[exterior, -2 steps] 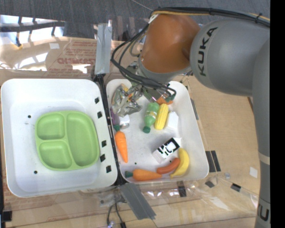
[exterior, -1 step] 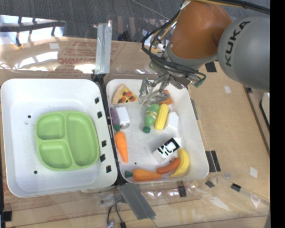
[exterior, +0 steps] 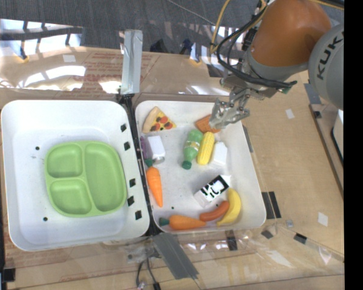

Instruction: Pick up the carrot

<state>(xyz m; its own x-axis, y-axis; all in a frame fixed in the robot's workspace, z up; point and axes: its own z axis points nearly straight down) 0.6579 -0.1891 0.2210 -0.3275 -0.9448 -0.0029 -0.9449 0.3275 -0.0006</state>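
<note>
Two bins on the bench: left bin (exterior: 12, 162) holds a green divided plate (exterior: 85, 178), right bin (exterior: 254, 186) holds all the toy food. Your target, the carrot (exterior: 154, 185), lies along the right bin's left wall, tip pointing toward the near edge, just below a small purple-and-white item (exterior: 152, 148).

Gripper (exterior: 228, 115) is at the opposite corner, hovering over the far right of that bin, right by an orange-brown piece (exterior: 204, 124). Can't tell from this angle whether the pincer is apart or together, and nothing visibly sits between its tips.

Risks you should watch:
- Wrong pick. There's a second orange carrot-like piece (exterior: 186, 223) at the near edge, plus that orange-brown piece directly under the gripper (closest thing, so most likely false grab).
- Wall clash. The carrot hugs the bin wall, so one finger may land on the rim instead of beside it.
- Traverse. The path crosses the corn (exterior: 206, 148) and green bottle (exterior: 192, 148); a low pass would knock them around.
</note>
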